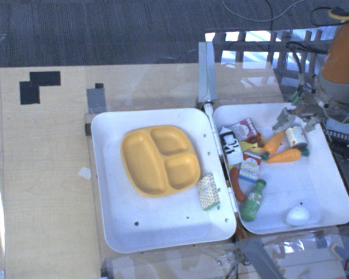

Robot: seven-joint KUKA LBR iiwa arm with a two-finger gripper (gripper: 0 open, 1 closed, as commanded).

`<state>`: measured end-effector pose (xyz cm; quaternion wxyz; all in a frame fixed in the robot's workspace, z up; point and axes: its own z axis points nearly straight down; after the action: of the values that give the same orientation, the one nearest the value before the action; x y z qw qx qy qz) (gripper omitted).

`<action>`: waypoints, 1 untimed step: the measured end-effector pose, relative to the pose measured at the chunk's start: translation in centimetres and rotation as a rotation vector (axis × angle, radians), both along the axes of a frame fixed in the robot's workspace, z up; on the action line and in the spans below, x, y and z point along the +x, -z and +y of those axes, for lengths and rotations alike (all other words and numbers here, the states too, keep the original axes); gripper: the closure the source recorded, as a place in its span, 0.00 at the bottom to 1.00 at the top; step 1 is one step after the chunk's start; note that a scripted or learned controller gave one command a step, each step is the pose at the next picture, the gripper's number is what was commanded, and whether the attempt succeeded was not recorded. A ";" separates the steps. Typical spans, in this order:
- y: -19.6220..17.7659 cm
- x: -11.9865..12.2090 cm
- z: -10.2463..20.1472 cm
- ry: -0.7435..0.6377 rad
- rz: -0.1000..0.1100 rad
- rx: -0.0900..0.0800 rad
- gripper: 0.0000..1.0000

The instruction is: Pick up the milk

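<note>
The milk looks to be the small white-and-blue carton (248, 172), lying on its side in the right bin (328, 184), left of centre. A black-and-white carton (230, 146) lies just above it against the bin's left wall. My gripper (295, 126) hangs over the bin's upper right part, well to the right of both cartons and above them in the picture. Its fingers (281, 121) are spread apart. A small cream tub (294, 136) sits right below the fingertips; whether they touch it is unclear.
Two carrots (284, 155), a red packet (244, 128), a sausage (235, 186), a green bottle (252, 199) and a white egg (298, 216) share the right bin. The left bin (112, 189) holds a yellow divided plate (160, 160) and a green-dotted carton (208, 192).
</note>
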<state>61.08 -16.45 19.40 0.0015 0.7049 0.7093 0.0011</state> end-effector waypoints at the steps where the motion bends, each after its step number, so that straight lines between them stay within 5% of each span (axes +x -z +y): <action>1: 6.1 1.2 6.5 0.117 0.002 0.002 0.00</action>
<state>62.30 -9.98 13.29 0.0002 0.7452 0.6669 0.0010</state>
